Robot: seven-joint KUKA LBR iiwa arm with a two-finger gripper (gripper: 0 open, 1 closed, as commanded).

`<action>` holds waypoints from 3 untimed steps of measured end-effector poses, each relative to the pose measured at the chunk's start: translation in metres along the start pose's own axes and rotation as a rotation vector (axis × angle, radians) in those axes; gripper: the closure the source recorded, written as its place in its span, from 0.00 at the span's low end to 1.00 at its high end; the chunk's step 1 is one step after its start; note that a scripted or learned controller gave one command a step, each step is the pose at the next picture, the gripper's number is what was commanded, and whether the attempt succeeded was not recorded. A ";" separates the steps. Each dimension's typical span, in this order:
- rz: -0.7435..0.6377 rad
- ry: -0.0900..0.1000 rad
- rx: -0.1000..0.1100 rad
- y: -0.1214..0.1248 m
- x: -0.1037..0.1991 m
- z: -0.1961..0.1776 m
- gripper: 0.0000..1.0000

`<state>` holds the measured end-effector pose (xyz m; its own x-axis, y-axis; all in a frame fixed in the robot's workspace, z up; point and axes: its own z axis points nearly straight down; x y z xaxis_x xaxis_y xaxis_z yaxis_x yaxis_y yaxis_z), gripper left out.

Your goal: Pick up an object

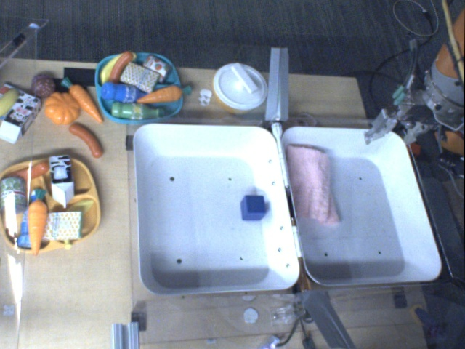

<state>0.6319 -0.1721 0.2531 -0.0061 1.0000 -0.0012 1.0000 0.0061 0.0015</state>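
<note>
Here we look down on two shallow white bins set side by side on a wooden surface point(109, 282). In the left bin point(167, 267) a small blue cube point(253, 206) sits alone on the floor, right of centre and near the wall shared with its neighbour. In the right bin point(378, 267) a rolled pink cloth point(312, 182) lies lengthwise along the left wall, just beside that divider.

The grey arm point(447, 86) comes in at the upper right. Its pincer point(382, 127) hangs over the top right corner of the right bin, well apart from both the cloth and the cube. We see nothing between its fingers, and we cannot tell whether they are spread or closed.

Behind the bins, a round white lid point(241, 84) rests on a yellow bowl. To its left a blue basket point(139, 87) holds toy food. Near it lie a small orange pumpkin point(61, 107), a carrot and a sausage point(86, 139). At the far left a yellow tray point(89, 202) holds more toy food and small cartons.
</note>
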 end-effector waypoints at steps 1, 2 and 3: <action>0.005 0.002 0.001 -0.010 0.057 0.093 0.00; -0.105 0.000 -0.011 -0.029 0.072 0.161 0.00; -0.225 -0.002 -0.017 -0.059 0.070 0.161 0.00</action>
<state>0.5731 -0.1026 0.0917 -0.2290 0.9734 -0.0053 0.9732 0.2291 0.0182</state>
